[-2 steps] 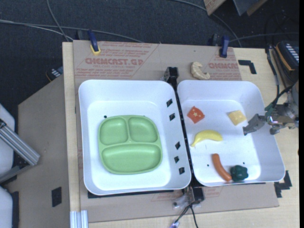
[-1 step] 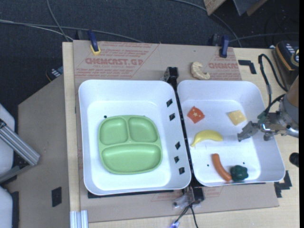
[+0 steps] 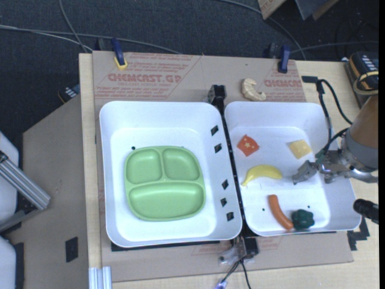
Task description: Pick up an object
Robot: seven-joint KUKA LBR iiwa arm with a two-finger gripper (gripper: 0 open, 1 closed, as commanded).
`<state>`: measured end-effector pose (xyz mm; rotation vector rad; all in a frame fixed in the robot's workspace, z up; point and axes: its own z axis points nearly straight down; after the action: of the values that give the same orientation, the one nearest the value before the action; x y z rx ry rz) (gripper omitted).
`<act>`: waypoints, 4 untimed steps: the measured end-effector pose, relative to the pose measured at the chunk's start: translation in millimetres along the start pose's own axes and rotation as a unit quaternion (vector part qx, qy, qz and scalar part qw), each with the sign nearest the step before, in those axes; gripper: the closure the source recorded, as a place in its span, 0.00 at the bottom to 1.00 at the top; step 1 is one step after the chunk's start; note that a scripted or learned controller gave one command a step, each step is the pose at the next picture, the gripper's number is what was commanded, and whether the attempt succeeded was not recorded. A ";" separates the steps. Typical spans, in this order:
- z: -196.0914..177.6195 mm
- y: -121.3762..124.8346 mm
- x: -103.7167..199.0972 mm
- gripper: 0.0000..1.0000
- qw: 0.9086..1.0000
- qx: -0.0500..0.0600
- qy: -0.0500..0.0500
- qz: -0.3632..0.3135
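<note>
- Bench point(image 3: 150, 71): I see a board of cardboard-coloured sheet with red printing, held by two blue clamps at the far edge.
- Left bin point(image 3: 111, 161): white and shallow, it holds one green tray point(image 3: 164, 182) with three compartments, lying flat near the middle.
- Right bin point(image 3: 313, 116): white and shallow, it sits just beside the left bin, with a black strip between them.
- Banana point(image 3: 261, 174): yellow, it lies in the right bin near the left wall, about mid-depth.
- Red piece point(image 3: 248, 144): a small reddish-orange square with a pale spot, it lies in the right bin farther back than the banana.
- Yellow block point(image 3: 299, 149): pale, it lies in the right bin right of the red piece and apart from it.
- Sausage point(image 3: 280, 212): orange-red, it lies at a slant toward the bin's near edge.
- Green lump point(image 3: 302, 219): dark, it touches the sausage's near end.
- Beige item point(image 3: 253, 89): it rests on the bench behind the right bin, outside it.
- Gripper point(image 3: 304, 172): on my arm entering from the right, it sits low over the right bin between the banana and the right wall. I cannot tell its state, and I see no object in it.
</note>
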<state>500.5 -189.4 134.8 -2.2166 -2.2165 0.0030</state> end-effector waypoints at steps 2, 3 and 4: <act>38.9 0.9 0.1 1.00 1.000 -0.003 -0.001 0.000; -24.8 3.3 3.5 1.00 1.000 -0.006 -0.003 -0.001; -78.9 11.3 -4.6 1.00 1.000 -0.006 -0.003 0.000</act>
<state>512.2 -194.3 213.7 -2.2252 -2.2270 -0.0047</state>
